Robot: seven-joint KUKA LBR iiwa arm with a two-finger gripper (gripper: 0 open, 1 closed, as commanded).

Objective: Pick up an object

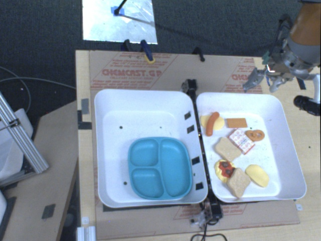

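— Objects for picking all lie in the right bin (288, 134). How do the fingers (252, 79) stand?

— Spread apart, with nothing between them. The gripper (263, 79) hangs above the bench (220, 69) just past the right bin's far rim, near its far right corner, clear of every item.

— What is nearest to it inside the bin?

— Along the far side, an orange cracker (236, 123) lies flat, and left of it a sausage (212, 122) lies across a yellow piece (206, 121), touching it. Right of the cracker is a small pretzel (256, 134), just beside a red-and-white packet (242, 141).

— And further on?

— A bread slice (226, 148) touches the packet's near-left side. Below it a red-and-yellow item (223, 169) lies against a second bread slice (239, 183), and a lemon (257, 175) sits just right of that slice.

— The other bin?

— The left bin (115, 114) holds a blue divided plate (160, 167) with three compartments, set toward the near right corner.

— And the arm?

— The arm (306, 31) enters from the upper right, its orange band above the wrist.
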